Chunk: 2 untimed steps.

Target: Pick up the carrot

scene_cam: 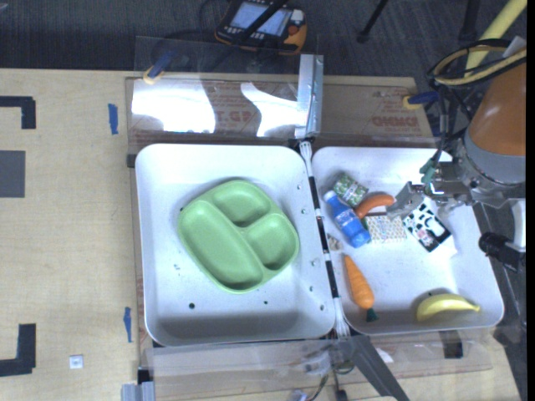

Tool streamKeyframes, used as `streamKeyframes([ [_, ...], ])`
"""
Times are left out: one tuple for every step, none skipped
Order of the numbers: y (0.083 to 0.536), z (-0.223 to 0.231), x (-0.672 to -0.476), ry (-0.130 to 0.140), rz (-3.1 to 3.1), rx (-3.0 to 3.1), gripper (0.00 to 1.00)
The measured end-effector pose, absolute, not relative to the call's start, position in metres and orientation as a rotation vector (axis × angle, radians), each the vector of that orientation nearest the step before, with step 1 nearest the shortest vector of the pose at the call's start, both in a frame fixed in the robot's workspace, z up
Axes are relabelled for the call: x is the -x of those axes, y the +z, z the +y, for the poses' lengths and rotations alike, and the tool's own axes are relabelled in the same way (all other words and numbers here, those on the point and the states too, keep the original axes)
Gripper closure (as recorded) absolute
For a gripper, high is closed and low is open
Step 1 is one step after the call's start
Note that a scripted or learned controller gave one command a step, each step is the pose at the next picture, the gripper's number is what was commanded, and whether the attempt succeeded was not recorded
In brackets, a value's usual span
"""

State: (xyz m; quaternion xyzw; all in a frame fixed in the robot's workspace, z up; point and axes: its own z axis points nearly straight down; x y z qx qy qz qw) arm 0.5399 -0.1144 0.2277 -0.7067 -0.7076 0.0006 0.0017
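The carrot (359,281) lies in the right bin (476,266), lower left part of it, tight along the divider between the two bins, thick end up the frame and dark stem tip pointing to the lower edge. Nothing is touching it. Just above it sits a blue bottle (346,220), with a small green can (351,190) and an orange sausage-shaped piece (374,203) beyond. The pincer (411,200) hangs right of centre, over a speckled card (384,228) and well apart from the carrot; I can't tell how wide its fingers stand, and nothing shows between them.

The job, as I read it: swing down-left in the frame, line the fingers across the carrot's narrow width, and take it near the thick half. The wall is the worry, since one finger has barely any room on the divider side. Open floor lies to the carrot's right, with the banana (445,306) off in the lower right corner. The left bin holds a green divided plate (238,234).
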Motion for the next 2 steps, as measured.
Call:
streamKeyframes([
  [0.152, -0.099, -0.488, 0.001, -2.368, 2.06, 0.0],
  [0.183, -0.041, -0.48, -0.001, -2.669, 1.658, 0.0],
])
